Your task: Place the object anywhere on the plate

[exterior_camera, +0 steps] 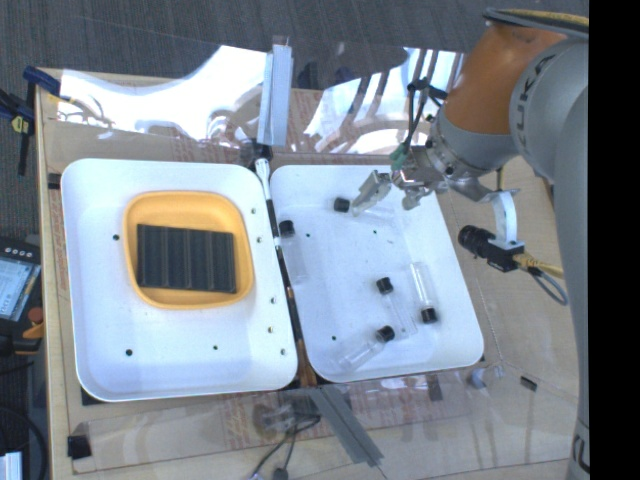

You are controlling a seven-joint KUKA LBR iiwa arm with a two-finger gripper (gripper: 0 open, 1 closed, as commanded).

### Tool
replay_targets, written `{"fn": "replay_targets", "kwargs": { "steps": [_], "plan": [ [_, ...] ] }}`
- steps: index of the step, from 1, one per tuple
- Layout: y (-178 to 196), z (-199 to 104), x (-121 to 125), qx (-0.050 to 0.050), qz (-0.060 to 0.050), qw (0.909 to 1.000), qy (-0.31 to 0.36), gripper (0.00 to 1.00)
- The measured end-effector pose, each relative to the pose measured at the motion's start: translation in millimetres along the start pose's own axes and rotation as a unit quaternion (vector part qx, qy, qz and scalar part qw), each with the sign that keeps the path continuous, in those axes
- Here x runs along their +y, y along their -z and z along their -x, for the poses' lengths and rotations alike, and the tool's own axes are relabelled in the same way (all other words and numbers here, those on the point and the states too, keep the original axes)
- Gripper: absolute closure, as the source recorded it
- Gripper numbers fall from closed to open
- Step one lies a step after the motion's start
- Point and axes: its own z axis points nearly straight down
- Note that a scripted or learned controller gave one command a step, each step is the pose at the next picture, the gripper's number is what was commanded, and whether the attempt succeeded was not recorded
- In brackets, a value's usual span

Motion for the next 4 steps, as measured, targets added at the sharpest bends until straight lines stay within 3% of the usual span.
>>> {"fn": "replay_targets", "kwargs": {
  "steps": [4],
  "plan": [
    [-0.1, 0.0, 0.0, 0.000, 0.000, 1.0000, 0.000, 0.00]
  ]
}}
